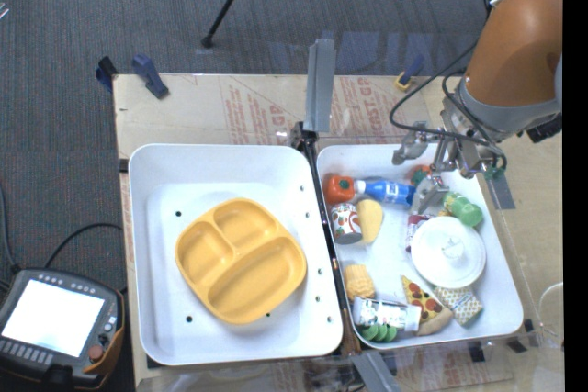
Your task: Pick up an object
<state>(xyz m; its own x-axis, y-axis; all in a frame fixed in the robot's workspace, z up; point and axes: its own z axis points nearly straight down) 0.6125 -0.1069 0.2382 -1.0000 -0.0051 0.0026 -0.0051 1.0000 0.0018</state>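
Over the right bin [511, 285], the pincer [432, 194] hangs by the blue bottle [386, 191]; whether it's spread, I cannot tell.

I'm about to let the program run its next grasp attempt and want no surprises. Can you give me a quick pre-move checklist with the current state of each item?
1. Gripper positioned over right bin: ok.
2. Fingers open: cannot tell.
3. Object already held: cannot tell; nothing visibly between fingers.
4. Targets nearby: ok; blue bottle and green toy lie close.
5. Clutter risk: not ok; white lid and other items crowd together.
6. Yellow tray sits in the left bin, apart from the arm: ok.
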